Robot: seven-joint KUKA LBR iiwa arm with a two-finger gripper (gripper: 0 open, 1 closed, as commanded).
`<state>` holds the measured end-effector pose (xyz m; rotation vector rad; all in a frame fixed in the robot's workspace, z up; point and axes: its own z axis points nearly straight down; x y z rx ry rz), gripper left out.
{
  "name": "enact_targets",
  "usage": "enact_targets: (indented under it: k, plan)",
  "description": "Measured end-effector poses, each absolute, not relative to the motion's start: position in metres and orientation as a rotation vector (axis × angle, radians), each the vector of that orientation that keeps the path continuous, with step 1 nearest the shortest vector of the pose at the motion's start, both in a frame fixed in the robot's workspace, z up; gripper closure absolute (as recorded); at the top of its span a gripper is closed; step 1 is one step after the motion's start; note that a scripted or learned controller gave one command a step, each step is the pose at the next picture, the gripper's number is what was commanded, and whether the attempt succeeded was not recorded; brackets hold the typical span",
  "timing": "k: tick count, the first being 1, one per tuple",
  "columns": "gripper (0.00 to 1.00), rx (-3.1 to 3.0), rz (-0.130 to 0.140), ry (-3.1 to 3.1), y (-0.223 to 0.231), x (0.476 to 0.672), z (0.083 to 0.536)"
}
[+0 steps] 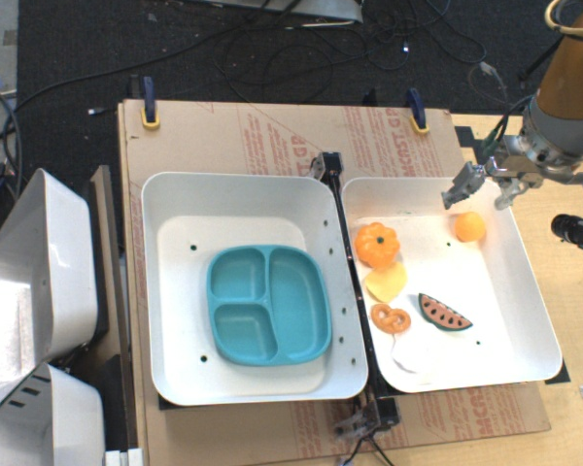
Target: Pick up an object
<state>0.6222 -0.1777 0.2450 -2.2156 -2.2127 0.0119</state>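
The right bin (525,289) holds an orange pumpkin (377,244), a pale yellow piece (387,282), an orange pretzel (390,318), a watermelon slice (443,313) and a small orange ball (469,226). My gripper (484,188) hangs above the bin's far right corner, just above and beside the orange ball. Its two fingers are spread apart with nothing between them.
The left bin (175,212) carries a teal divided tray (268,304). Both bins rest on a cardboard sheet (272,134) held by clamps at its far edge. White containers (34,260) stand off the bench at the left. Cables lie on the dark floor behind.
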Motion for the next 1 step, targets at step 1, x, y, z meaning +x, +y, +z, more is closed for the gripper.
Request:
enact_targets:
  k: [1]
  plan:
    - [0.00,-2.220,0.000,-2.224,-0.1770,0.6247,0.2532]
